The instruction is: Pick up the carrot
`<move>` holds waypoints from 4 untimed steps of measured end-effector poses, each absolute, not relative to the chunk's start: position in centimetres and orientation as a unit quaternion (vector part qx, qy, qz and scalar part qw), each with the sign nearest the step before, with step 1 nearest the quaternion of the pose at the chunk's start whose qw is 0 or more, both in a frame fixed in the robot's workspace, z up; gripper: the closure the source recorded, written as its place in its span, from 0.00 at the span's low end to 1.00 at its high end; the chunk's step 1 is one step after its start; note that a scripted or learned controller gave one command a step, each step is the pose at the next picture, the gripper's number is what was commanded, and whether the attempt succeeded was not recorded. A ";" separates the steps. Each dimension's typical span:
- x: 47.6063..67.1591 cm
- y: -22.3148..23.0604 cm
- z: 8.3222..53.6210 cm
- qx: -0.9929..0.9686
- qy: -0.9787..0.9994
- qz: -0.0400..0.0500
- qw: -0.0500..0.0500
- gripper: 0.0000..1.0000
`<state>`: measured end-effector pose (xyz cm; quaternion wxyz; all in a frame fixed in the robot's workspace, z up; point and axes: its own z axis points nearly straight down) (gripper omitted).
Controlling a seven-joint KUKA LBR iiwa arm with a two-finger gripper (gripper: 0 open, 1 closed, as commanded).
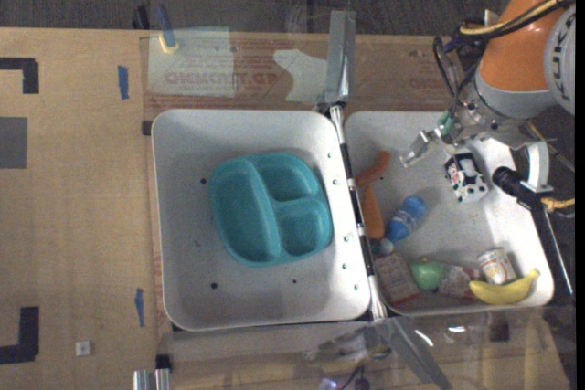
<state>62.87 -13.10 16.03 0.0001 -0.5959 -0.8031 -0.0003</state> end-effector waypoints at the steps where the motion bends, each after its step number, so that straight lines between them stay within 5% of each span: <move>1: 57.3 -10.9 8.9 -0.690 -0.724 -0.003 -0.004 0.00; 2: 51.1 -15.5 8.8 -0.679 -0.734 -0.001 -0.004 0.00; 3: 53.7 -20.4 8.8 -0.717 -0.697 -0.002 -0.003 0.00; 4: 51.8 -15.9 8.8 -0.828 -0.560 -0.002 -0.003 0.00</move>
